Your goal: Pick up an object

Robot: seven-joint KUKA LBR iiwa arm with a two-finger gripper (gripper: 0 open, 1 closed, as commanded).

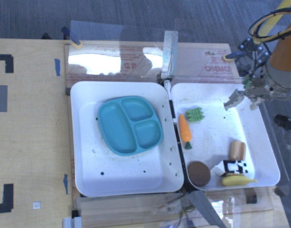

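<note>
Now hanging over the top right corner of the right shallow white bin (271,146): the grey two-finger claw (244,100), spread wide, with nothing between its two fingers. Nothing picked up yet, so likely only the start of the job, with a toy to choose first. Next move, as a guess: swing in over one toy, drop down with a finger on each side, then squeeze and lift.

Closest to the claw, and well apart from the other toys: the small bumpy green toy vegetable (195,114), lying in the upper middle of the right bin. Just below it and close to the bin's left wall: the long orange toy carrot with a green tip (184,130), lying along that wall. Could be hard to grab there, with little room on the wall side. Down in the near part of the right bin: a round brown disc (198,173), a tan and brown roll-shaped toy (237,150), a small black and white block (234,166) and a yellow toy banana (237,180), the last three packed close together.

In the left shallow white bin (83,127): just a blue plastic plate with three sections (130,125), lying flat in the middle.

Under both bins: the light wooden bench (31,137).
</note>
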